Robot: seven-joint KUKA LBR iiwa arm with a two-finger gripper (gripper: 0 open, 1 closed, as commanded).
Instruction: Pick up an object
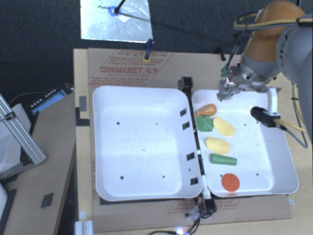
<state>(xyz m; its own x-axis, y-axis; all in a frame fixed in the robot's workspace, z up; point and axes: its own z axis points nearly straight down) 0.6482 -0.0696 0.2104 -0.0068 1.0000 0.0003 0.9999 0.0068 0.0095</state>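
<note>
The pincer (226, 93) hangs over the right bin's (281, 155) far edge; whether it is open or closed, I cannot tell. Nearest, an orange piece (206, 110) lies in the bin.

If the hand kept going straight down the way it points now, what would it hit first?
Probably bare floor of the right bin near its back edge. The hand hangs above that corner; the orange piece lies just to its left, but depth is hard to judge.
</note>
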